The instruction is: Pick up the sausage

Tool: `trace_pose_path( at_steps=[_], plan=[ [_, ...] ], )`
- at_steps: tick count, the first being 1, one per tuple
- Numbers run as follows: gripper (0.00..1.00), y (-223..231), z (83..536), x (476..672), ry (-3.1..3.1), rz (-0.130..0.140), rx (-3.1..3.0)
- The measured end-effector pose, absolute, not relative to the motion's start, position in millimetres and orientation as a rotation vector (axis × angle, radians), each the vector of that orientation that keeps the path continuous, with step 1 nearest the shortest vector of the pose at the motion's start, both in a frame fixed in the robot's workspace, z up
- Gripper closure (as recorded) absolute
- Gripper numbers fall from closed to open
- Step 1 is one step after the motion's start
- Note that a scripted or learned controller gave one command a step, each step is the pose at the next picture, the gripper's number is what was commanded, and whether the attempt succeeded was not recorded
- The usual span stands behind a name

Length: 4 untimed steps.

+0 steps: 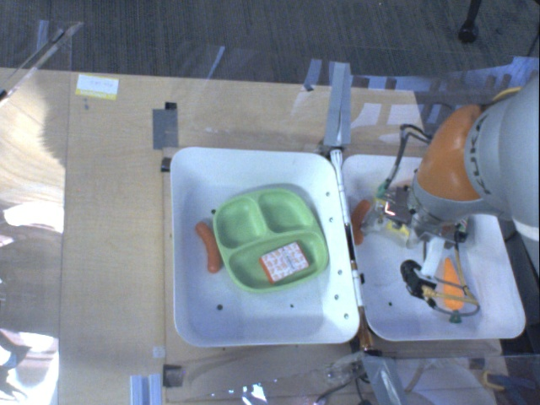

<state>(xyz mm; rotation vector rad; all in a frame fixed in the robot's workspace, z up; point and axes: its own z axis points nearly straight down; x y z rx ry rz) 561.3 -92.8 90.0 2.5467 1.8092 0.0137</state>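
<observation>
A reddish-orange sausage (208,247) lies in the left bin (194,310), against the left rim of a green divided plate (268,236). A second reddish, sausage-like piece (360,218) rests in the right bin (498,310) by its left wall. My gripper (393,213) hangs low over the right bin, just right of that second piece and far from the one beside the plate. Nothing shows between it and either piece.
A small red-and-white patterned packet (283,262) sits in the plate's front compartment. An orange carrot-like piece (451,275) lies in the right bin below the wrist. The wall between the two bins (348,234) runs just left of the gripper.
</observation>
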Motion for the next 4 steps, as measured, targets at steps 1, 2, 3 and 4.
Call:
trace_pose_path(
  at_steps=[1, 2, 3, 4],
  plan=[
    [0.00, -99, 89, 508.4, 1.841, 0.014, 2.532],
    [0.00, -108, 90, 594.9, 2.494, 0.005, 1.883],
    [0.00, -101, 92, 544.4, 2.483, 0.001, 1.878],
    [0.00, -104, 93, 537.9, 2.900, -0.007, 1.123]
  ],
)
